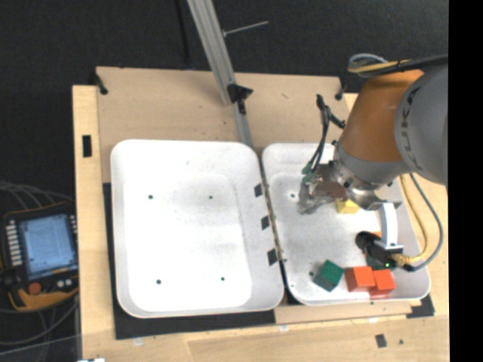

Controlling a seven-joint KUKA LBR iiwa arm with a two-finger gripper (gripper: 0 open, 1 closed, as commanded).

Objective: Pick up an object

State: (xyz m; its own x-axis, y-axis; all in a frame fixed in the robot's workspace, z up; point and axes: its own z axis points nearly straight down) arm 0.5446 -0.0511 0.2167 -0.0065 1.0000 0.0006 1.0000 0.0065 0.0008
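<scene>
Your arm [392, 127] reaches in from three o'clock, gripper [311, 194] down over the right bin [290, 164]; its state you cannot tell. Green block [327, 275] and orange block [370, 279] lie at its five o'clock.

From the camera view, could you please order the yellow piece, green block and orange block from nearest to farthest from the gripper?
From the gripper:
1. Yellow piece, just to its right, partly under the wrist.
2. Green block, below it, near the bin's front edge.
3. Orange block, farther right along that edge.

Even overhead light, bright white bins [189, 225] slightly washed out, soft shadows, mild overall blur.
</scene>
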